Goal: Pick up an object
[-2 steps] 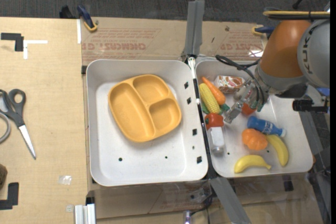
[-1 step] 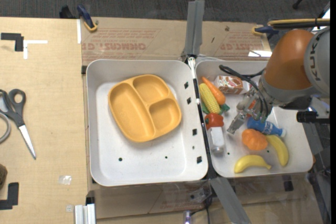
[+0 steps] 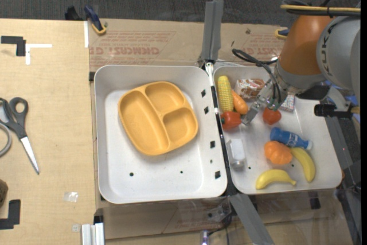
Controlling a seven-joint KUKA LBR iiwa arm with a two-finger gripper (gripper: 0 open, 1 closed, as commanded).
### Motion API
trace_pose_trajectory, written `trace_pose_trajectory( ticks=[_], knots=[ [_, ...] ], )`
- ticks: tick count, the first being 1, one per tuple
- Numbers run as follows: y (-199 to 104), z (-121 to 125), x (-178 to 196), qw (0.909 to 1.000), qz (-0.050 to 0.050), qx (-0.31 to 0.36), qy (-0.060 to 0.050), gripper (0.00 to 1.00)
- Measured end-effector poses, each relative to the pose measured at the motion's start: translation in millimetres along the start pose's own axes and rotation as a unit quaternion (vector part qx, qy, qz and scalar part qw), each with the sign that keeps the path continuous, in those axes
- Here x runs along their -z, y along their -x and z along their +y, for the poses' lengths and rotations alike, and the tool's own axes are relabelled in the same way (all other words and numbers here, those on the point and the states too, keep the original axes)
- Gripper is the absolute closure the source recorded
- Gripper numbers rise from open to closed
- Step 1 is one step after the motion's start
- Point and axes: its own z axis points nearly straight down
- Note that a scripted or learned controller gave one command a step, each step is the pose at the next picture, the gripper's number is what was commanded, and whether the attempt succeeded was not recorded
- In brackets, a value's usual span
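Right bin, upper half: the gripper sits low among the toy food, reaching in from the right of the frame. The fingers point down and to the left, ending between a red tomato on their left and a second red tomato on their right. How far apart the fingers stand cannot be told (they are small and blurred against the clutter), and nothing can be seen held between them.

Just above the left tomato lies a small orange carrot, touching a yellow corn cob that runs along the bin's left wall. A clear packet with brown and red contents lies at the top of the bin, just beside the wrist.

Lower half of the same bin: a blue bottle with white cap lying on its side, an orange fruit just below it, and two bananas, one near the bottom edge and one curving up to the right. A pale translucent object lies by the left wall.

Left bin: a yellow three-compartment plate, tilted in frame, near the middle.

Counter, far left of frame: scissors with grey handles. The arm's orange band shows at upper right.
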Motion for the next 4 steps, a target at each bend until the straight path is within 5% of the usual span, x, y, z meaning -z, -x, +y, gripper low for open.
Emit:
trace_pose_trajectory(
  ticks=[1,2,3,4],
  knots=[
    [-70,-55,-4,0.9988,0.006,-0.048,0.004,0.00],
    [-69,-55,5,0.9989,0.005,-0.046,0.004,1.00],
    [-99,-17,96,0.9975,0.005,-0.070,0.005,1.00],
    [-100,51,143,0.9984,0.005,-0.055,0.005,1.00]
  ],
)
